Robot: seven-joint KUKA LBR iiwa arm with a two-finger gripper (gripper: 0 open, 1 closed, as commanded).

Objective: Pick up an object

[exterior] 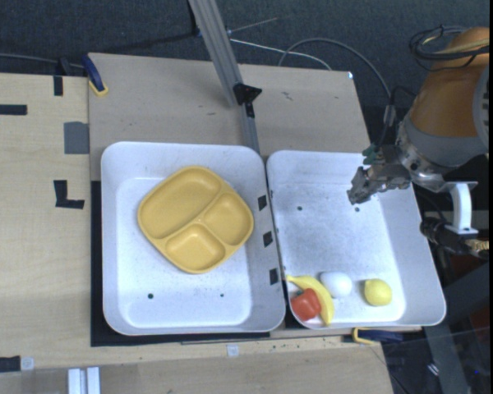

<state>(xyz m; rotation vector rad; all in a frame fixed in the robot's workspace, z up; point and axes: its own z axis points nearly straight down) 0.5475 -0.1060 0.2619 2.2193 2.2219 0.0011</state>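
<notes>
Four small toys, a banana (312,290), a red one (306,304), a white ball (337,283) and a lemon (378,292), sit in the right bin's (394,220) near corner, and the round light lemon looks easiest to pinch by its sides.

A yellow divided plate (195,218) is seen in the left bin (115,245). The claw (360,191) is seen above the right bin (419,253), well apart from the lemon (378,291).

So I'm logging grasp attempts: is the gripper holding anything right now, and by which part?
Nothing is held. The gripper hovers over the right bin, with no object between its fingers; the fruit lies at the bin's near edge.
</notes>
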